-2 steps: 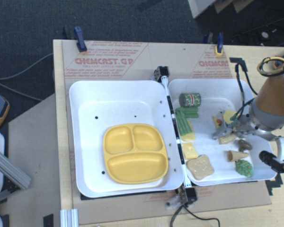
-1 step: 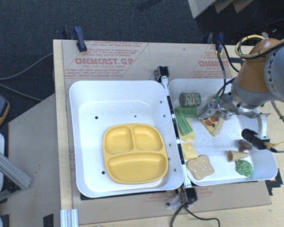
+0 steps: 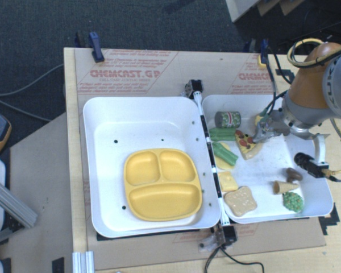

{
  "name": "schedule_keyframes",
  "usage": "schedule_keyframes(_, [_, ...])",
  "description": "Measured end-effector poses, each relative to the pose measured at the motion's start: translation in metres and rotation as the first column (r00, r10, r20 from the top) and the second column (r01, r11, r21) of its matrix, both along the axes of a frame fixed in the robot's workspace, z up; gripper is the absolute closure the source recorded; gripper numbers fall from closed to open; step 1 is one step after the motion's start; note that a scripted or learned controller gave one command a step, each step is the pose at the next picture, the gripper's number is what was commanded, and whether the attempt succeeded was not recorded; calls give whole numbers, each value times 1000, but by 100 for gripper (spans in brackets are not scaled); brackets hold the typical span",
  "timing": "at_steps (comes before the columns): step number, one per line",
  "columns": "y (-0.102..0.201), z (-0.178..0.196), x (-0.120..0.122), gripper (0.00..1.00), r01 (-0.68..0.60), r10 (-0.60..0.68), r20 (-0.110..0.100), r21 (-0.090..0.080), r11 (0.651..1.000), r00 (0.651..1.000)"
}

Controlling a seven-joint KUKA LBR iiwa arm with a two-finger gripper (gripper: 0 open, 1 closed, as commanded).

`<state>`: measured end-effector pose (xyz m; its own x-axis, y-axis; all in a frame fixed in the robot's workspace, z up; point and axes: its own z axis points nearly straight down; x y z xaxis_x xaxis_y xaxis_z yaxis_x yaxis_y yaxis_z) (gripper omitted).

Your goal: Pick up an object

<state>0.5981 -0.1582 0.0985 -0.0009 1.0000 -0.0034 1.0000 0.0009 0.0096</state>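
Several toys crowd right bin [image 3: 324,206]; we see claw [image 3: 260,131] low over pizza slice [image 3: 247,145] beside green can [image 3: 228,119]. Can't tell claw state. Risk: neighbours get nudged, grab slips.

On my worktop [image 3: 131,75] the left bin [image 3: 102,118] carries a yellow divided plate [image 3: 162,183]. A blue clamp [image 3: 95,45] grips the far edge, black clips [image 3: 194,86] join the bins, and dark carpet [image 3: 74,10] lies beyond.
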Motion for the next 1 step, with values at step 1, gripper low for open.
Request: schedule_keyframes(1, [0,-2,-1,0,0,0,-4,1,1000,1000])
